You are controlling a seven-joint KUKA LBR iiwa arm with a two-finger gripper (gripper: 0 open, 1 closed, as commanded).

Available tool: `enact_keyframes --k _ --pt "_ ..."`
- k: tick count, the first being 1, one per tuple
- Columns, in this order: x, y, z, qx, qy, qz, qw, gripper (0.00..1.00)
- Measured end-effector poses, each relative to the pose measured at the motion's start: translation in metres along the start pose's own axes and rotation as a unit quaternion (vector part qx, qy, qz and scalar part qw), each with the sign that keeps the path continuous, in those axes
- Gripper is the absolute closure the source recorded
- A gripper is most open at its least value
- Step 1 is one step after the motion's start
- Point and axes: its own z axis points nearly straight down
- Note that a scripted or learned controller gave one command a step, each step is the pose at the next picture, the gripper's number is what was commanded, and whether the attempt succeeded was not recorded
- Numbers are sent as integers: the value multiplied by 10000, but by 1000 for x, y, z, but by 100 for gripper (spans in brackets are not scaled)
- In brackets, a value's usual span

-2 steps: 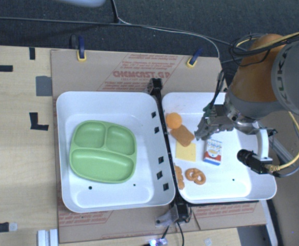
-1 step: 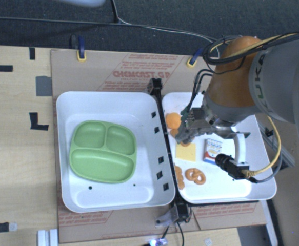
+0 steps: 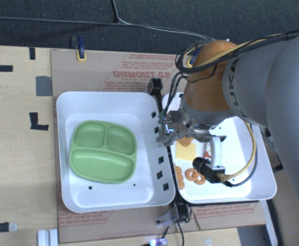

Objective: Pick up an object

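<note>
The yellow slice [image 3: 185, 150], lying just beside the claw [image 3: 176, 133] in the right bin [image 3: 257, 188], is best approached straight down and pinched squarely, though the claw's state cannot be told

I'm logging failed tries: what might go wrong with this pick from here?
The gripper sits right where the two bins meet, so a descent may hit a bin rim. The yellow slice looks flat and thin; a grasp may slide off. The orange rings are small and bunched, easy to miss.
</note>
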Motion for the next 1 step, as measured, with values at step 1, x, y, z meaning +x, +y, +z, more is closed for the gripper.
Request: enact_keyframes --k 1 --pt "55 -4 -12 -13 3 -11 10000 100"
